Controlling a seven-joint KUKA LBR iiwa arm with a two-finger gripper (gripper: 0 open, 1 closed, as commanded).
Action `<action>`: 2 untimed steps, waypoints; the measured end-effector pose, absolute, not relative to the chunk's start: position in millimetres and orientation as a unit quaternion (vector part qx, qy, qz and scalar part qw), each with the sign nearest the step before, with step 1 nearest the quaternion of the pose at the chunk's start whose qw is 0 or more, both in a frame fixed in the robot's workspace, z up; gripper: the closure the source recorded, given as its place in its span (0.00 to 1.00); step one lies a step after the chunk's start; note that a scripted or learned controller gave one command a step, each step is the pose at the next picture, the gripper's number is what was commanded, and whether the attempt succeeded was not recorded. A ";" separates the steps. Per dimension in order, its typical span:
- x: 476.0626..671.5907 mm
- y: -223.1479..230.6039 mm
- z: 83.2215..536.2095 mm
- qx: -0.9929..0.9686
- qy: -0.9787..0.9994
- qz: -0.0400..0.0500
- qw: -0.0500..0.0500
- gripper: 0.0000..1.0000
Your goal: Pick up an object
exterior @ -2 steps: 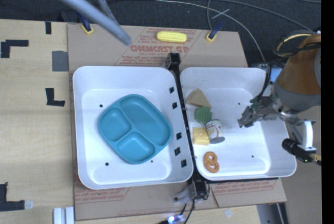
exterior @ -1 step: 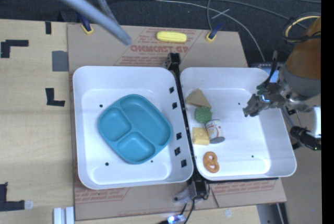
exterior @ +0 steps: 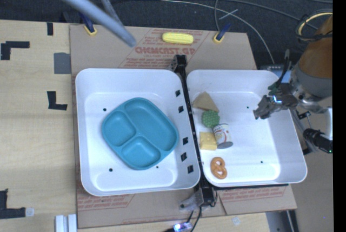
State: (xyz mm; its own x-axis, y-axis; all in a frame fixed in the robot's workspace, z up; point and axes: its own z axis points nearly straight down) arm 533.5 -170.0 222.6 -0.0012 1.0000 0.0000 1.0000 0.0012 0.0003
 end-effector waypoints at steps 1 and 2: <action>537.3 -126.9 217.0 0.706 0.708 0.000 0.000 1.00; 541.8 -83.7 220.2 0.705 0.709 0.000 -0.001 1.00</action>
